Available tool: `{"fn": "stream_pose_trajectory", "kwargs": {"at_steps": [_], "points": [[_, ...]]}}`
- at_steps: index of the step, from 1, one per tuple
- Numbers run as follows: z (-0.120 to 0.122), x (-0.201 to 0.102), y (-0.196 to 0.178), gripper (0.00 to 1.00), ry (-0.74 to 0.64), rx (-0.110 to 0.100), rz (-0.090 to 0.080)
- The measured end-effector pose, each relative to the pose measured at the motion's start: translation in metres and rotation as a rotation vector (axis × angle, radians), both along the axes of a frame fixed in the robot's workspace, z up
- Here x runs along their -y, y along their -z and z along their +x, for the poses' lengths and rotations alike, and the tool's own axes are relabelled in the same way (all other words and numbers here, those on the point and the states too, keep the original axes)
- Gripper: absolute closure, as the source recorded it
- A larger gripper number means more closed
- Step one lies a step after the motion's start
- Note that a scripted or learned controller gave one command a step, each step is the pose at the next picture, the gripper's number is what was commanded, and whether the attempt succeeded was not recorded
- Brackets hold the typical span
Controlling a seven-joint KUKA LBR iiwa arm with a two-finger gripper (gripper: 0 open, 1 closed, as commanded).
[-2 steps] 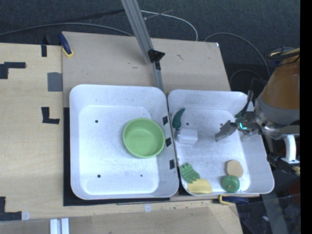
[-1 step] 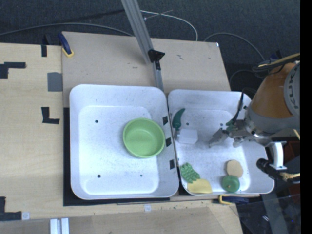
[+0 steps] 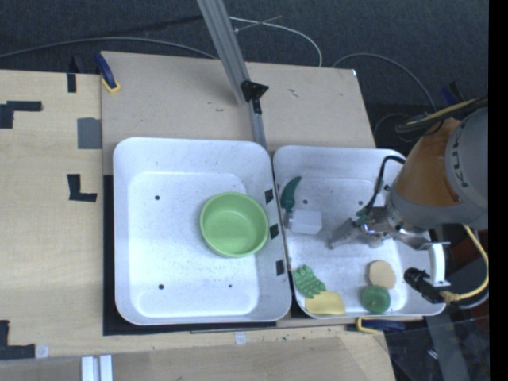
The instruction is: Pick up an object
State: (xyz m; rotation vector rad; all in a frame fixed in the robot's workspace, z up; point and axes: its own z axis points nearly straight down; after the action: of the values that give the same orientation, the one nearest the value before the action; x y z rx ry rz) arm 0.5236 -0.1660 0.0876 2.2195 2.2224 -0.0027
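Bench: pale brown board bearing two shallow white bins side by side; all places below are given from the green bowl

Left bin: white, speckled; it holds the green bowl

Right bin: white, to the right of the bowl, its wall touching the left bin's wall

Arm: grey with an orange band, far right of the bowl, reaching in over the right bin's right rim

Metal pole: grey, slanting from the upper edge down to a black clamp above and right of the bowl, where the two bins meet

Green bowl: light green, round, upright, sitting in the right half of the left bin, near its right wall

Gripper: metallic, right of the bowl at about its height, low over the middle of the right bin, pointing left; nothing is seen between its fingers, and whether they stand apart or together cannot be told

White block: just right of the bowl across the bin walls, left of the gripper

Dark green curved piece: right of and above the bowl, near the right bin's left wall

Yellow piece: right of and below the bowl, at the right bin's lower wall

Ridged green piece: right of and below the bowl, touching the yellow piece

Tan round piece: farther right and below

Dark green round piece: just below the tan one
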Motion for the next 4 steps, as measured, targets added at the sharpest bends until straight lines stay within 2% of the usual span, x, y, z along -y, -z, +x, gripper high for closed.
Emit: {"fn": "stream_pose_trajectory", "kwargs": {"at_steps": [1, 2, 4], "points": [[0.000, -0.001, -0.011, 1.00, -0.001, -0.001, 0.002], [0.010, -0.003, -0.059, 1.00, -0.001, 0.003, 0.001], [0.012, -0.003, -0.143, 1.00, 0.000, 0.004, 0.000]]}}
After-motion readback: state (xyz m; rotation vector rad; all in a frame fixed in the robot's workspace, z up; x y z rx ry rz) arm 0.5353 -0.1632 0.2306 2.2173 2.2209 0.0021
